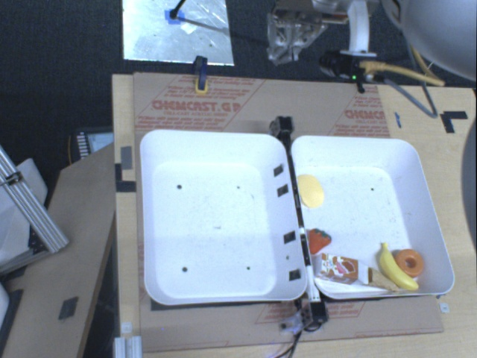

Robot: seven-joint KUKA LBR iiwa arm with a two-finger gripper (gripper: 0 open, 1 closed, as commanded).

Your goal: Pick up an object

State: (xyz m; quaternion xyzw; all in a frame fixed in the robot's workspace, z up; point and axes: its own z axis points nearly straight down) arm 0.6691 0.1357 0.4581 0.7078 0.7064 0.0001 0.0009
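The end effector (296, 37) hangs at the top of the frame, right of centre, above the far edge of the table (223, 103) and well back from both bins; from here I cannot tell how it is set, and nothing shows in it. Below it, in the right half of the frame, the right bin (417, 170) holds all the objects. A pale yellow disc (311, 191) lies near its left wall. Lower down, a red strawberry-like piece (320, 240) sits against the divider between the bins, and just below it a small red-and-white packet (339, 268) rests at the bin's near edge. At the lower right corner a yellow banana (393, 266) lies touching an orange ring-shaped piece (409, 262). The left bin (156, 200) fills the centre-left. A shiny metal sheet (179, 21) lies on the dark floor at upper left.
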